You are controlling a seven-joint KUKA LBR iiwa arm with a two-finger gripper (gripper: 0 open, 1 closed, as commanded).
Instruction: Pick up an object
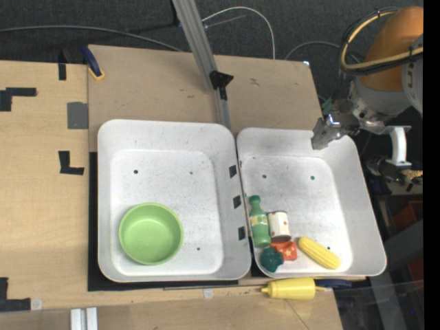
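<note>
The right bin (344,177) holds a cluster near its front edge: a green bottle (258,223), a small white can with a red band (278,224), a red and dark green toy piece (278,255) and a yellow corn cob (317,251). A green bowl (150,233) sits in the front left of the left bin (165,150). My gripper (323,136) hangs over the back right corner of the right bin, far from the cluster, with nothing seen in it.
A yellow bottle-like object (292,289) lies on the bench just outside the right bin's front rim. A grey metal pole (199,40) slants in from the top to the gap between the bins. Cables lie behind the bench.
</note>
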